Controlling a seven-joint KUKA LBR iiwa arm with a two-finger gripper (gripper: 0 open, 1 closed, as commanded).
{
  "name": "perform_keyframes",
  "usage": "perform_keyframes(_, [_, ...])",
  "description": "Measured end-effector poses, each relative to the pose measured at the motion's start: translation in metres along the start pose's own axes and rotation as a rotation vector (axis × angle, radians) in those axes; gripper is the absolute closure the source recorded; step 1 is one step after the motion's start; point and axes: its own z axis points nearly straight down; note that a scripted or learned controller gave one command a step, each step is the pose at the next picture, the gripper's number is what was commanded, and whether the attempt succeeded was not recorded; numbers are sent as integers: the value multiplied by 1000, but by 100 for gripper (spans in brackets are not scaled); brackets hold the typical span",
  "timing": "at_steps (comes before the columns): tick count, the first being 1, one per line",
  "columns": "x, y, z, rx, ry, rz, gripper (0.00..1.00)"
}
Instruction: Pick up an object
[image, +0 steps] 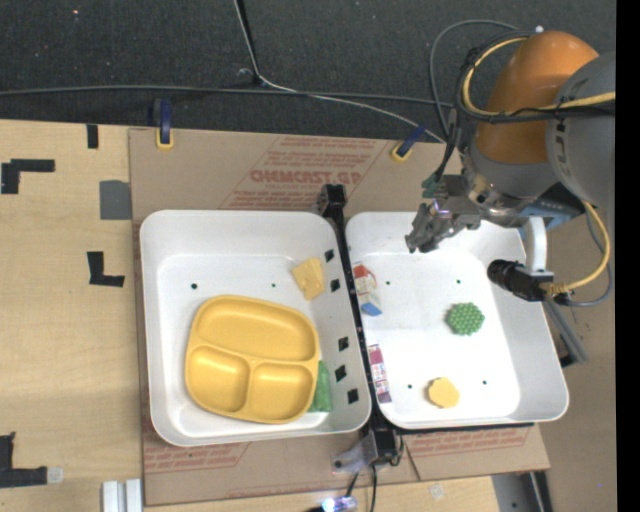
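The gripper (425, 238) hangs above the right bin (530, 400), beyond the green ball (465, 319), probably searching; its jaws' opening I cannot tell.

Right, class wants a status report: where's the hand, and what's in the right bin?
Hand above right bin's far edge, nothing seen in it. Green ball and yellow disc lie loose, apart. Nothing blocking either.
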Motion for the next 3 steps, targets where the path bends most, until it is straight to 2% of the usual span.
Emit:
perform_keyframes(2, [97, -12, 3, -1, 1, -2, 100])
perform_keyframes(3, [149, -29, 7, 1, 0, -2, 100])
